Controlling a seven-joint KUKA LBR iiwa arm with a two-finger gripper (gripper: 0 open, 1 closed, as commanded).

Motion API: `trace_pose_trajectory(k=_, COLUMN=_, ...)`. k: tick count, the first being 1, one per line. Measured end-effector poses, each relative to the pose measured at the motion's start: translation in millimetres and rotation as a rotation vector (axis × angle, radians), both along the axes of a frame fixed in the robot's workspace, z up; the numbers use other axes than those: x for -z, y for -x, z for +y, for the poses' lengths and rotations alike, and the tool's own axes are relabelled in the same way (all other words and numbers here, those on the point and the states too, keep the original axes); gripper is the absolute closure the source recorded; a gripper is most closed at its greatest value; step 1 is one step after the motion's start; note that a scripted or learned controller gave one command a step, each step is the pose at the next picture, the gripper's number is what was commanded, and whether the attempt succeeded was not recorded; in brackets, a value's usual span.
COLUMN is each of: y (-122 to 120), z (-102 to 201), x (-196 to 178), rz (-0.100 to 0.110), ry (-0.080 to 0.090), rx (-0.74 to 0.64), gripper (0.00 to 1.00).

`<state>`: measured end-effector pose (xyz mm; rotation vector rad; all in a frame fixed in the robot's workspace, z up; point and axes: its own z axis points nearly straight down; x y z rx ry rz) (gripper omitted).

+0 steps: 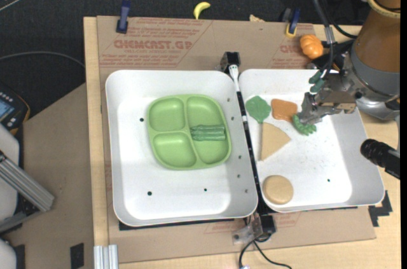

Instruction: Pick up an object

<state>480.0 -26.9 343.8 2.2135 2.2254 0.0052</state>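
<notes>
The right bin (343, 188) holds a flat green leaf-shaped piece (257, 107), an orange block (283, 109), a tan wedge (273, 140), a round tan disc (278, 189) and a small dark green toy (304, 126). My gripper (311, 112) reaches in from the right and sits low over the upper middle of this bin, directly above the small green toy and just right of the orange block. Its body hides the tips, and nothing can be seen held.
The left bin (127, 153) carries a green divided plate (166, 134) with a translucent green piece (208, 132) on it. An orange ball (310, 45) and a yellow banana (201, 8) lie on the cardboard behind the bins, near blue clamps (123, 14).
</notes>
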Motion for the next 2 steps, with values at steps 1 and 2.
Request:
trace_pose_trajectory(k=1, y=0, z=65, x=-24, rz=0.0, ry=0.0, rx=-0.001, gripper=1.0)
trace_pose_trajectory(k=2, y=0, z=109, x=-65, rz=-0.002, ry=-0.002, rx=-0.001, gripper=1.0)
